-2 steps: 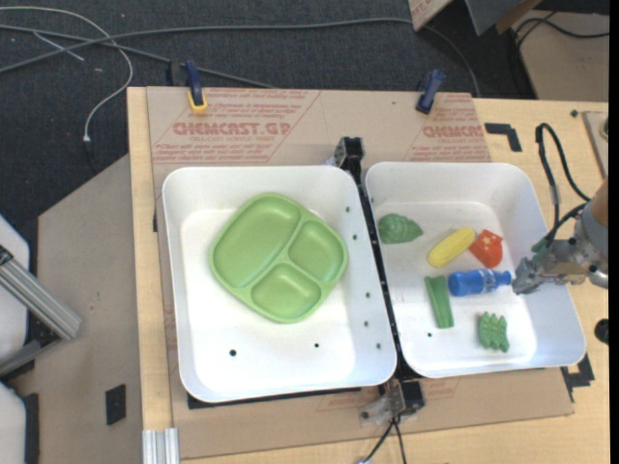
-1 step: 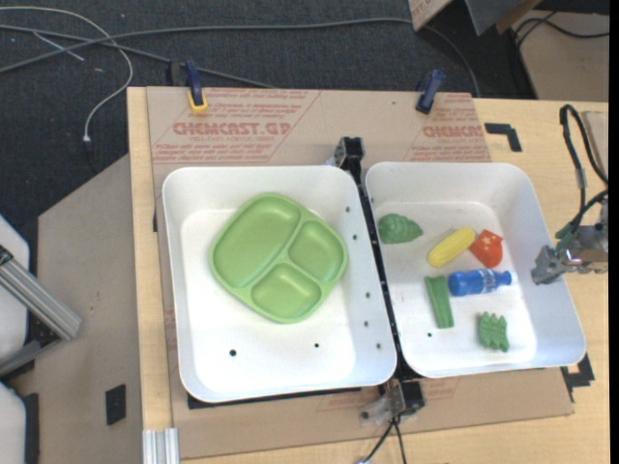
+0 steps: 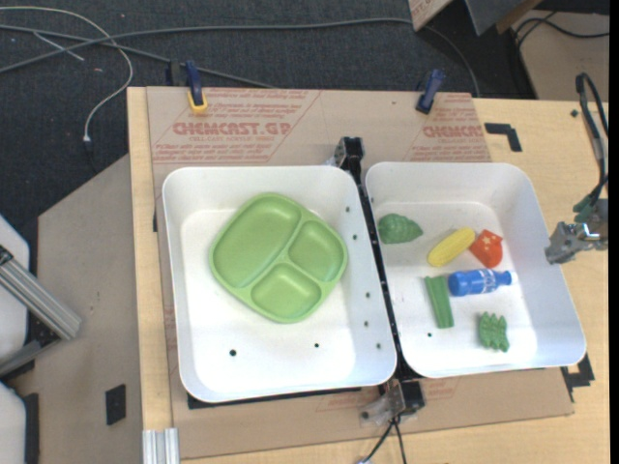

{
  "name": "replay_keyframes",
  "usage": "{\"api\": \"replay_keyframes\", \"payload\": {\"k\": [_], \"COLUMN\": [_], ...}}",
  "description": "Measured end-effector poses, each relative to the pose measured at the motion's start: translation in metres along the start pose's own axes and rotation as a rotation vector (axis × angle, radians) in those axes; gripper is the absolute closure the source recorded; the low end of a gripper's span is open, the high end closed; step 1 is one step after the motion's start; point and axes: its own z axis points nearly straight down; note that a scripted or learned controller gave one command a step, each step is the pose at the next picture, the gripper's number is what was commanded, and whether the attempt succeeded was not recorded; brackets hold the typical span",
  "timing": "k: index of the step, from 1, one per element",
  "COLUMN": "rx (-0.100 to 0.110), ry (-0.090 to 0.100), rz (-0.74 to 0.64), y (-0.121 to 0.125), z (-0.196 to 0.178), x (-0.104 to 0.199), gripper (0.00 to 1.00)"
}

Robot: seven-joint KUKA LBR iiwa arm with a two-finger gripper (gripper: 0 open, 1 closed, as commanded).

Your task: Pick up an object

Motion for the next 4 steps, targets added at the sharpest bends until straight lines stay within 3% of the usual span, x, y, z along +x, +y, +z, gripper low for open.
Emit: {"api": "replay_keyframes", "payload": {"k": [2, 3, 4], "rx": [0.009, 0.009, 0.005], "ry": [0.007, 0.007, 0.005], "rz": [-0.004, -0.004, -0.006], "y": [-0.004, -0.014, -0.008], "z": [0.01, 0.014, 0.007], "x": [0.098, 0.151, 0.206], "gripper": [1.0, 1.0, 1.0]}}
